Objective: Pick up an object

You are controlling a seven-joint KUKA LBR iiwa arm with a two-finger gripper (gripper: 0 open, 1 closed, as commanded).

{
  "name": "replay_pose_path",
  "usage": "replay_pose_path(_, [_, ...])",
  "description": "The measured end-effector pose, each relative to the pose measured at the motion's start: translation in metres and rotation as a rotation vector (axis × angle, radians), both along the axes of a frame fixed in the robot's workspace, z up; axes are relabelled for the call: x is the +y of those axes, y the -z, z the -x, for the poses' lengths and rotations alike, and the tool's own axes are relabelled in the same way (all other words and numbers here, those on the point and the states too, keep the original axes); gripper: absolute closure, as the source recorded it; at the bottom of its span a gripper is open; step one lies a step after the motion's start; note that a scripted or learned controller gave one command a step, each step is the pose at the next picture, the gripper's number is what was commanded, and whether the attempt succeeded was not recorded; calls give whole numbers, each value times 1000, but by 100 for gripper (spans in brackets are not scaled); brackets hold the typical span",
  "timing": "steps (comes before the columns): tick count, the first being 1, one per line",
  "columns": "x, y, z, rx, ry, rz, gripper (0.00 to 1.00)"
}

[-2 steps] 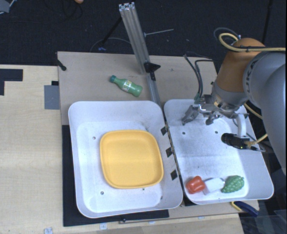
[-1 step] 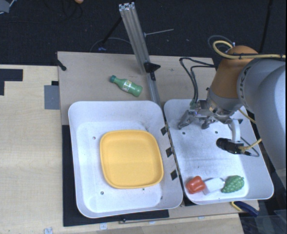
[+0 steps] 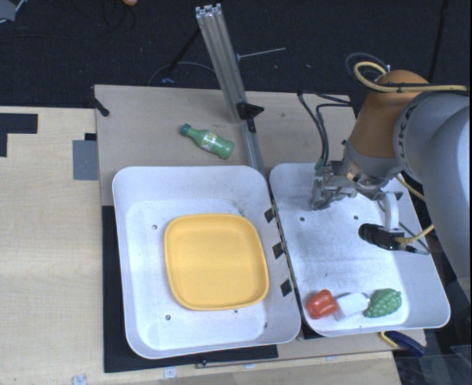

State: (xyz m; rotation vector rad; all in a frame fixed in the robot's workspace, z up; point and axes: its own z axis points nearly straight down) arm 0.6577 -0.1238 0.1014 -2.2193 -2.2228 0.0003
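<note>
- The hand [image 3: 325, 192] is low over the upper part of the right bin [image 3: 332, 251]; I cannot tell its state.
- A red pepper [image 3: 321, 303], a white block [image 3: 352, 304] and green grapes [image 3: 382, 302] lie at the bin's lower edge.

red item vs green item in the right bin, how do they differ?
Colour: the red item is red-orange, and the green item is green.
Surface: the red item looks smooth and rounded, while the green item looks bumpy, like a cluster.
Position: the red item lies nearer the left bin, and the green item lies nearer the right bin's outer edge.
Shared: both flank a white item at the near edge.
</note>
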Motion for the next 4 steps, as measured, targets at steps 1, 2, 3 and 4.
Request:
replay_pose_path(1, [-7, -59, -1, -5, 1, 1, 100])
replay_pose_path(2, [-9, -110, 8, -5, 2, 1, 100])
replay_pose_path(3, [-10, -163, 7, -5, 2, 1, 100])
replay_pose_path(4, [43, -159, 1, 0, -2, -1, 100])
